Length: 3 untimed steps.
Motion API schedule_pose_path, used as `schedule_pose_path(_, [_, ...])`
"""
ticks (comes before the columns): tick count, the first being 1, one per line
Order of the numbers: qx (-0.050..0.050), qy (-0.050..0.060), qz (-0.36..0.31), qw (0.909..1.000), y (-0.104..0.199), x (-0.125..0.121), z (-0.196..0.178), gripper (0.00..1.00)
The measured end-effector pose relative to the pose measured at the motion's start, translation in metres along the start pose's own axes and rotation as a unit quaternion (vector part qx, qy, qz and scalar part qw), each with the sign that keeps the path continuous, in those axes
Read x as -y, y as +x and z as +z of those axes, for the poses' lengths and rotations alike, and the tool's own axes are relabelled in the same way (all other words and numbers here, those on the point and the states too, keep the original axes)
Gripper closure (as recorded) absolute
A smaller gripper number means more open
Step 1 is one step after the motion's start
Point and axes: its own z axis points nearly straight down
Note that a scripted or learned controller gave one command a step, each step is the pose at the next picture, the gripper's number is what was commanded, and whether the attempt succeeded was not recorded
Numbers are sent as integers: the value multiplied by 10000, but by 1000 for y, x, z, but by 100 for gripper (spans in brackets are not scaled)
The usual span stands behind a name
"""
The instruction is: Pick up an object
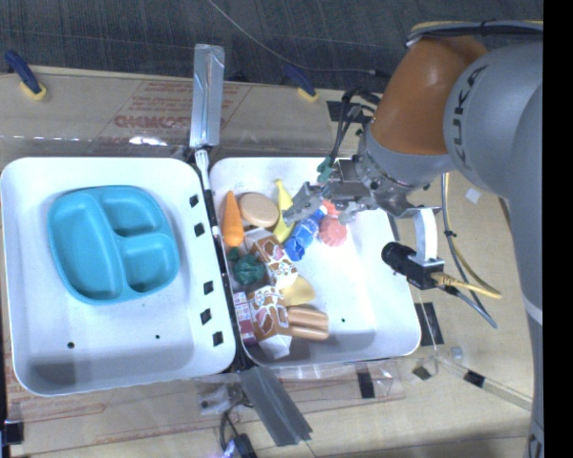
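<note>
The arm [458, 93] is reaching in from the right, its grey shell and orange band hanging over the far right corner of the right bin [387, 299]. The gripper [327, 198] is sitting low over the upper middle of that bin, just above a small red object [333, 234] and a blue piece [304, 238]. Whether its fingers are spread or closed cannot be told from this angle, and nothing is showing clearly between them.

The toys are crowding the left side of the right bin, pressing up against the wall it shares with the left bin. An orange carrot [231, 219] is lying along that wall, with a round tan bun [259, 209] just beside it and a yellow piece [284, 205] touching the bun's right edge. Below them a dark green lump [246, 269] is resting near printed cartons [267, 303], and a tan hot dog [308, 322] is lying close to the near wall. The right half of the bin floor is lying bare and smooth, leaving open room there.

The left bin [38, 361] is holding a turquoise divided tray [113, 241], glossy plastic with rounded corners, sitting toward the far left with bare floor on its near side. Both bins are shallow, white and round-cornered, resting on a pale wooden bench [477, 351].
</note>
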Motion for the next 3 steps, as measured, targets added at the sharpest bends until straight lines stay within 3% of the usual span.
schedule_pose_path(1, [1,-20,74,10000,-6,8,155,0])
schedule_pose_path(2, [1,-6,53,10000,-7,7,148,100])
schedule_pose_path(3, [-8,-38,680,9977,80,-20,19,100])
